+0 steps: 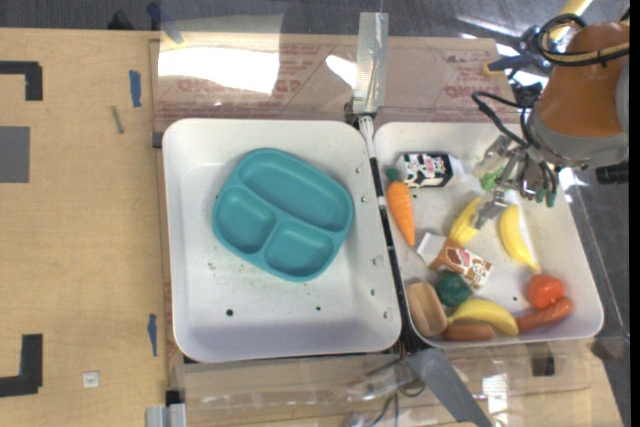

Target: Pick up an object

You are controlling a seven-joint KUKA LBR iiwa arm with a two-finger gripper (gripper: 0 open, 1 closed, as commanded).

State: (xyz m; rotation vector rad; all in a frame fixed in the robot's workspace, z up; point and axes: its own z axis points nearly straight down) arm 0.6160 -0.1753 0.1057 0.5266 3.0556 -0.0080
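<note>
Toy foods crowd the right bin [590, 300]: a banana [484, 316] at its near edge, a carrot [401, 211] by the left wall. The gripper [497, 198] hovers mid-bin over a yellow piece [464, 221]; its finger state cannot be told, and nothing appears lifted yet.

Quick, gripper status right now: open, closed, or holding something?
Gripper: cannot be told; it sits low in the right bin, among the yellow toy pieces.

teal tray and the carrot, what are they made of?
Tray: looks like moulded plastic, matte to semi-gloss; uniform teal, rounded compartments, soft sheen. Carrot: likely toy plastic, smooth; flat even orange with a green top, no natural texture. Could be rubber or foam; the view cannot settle it.
</note>
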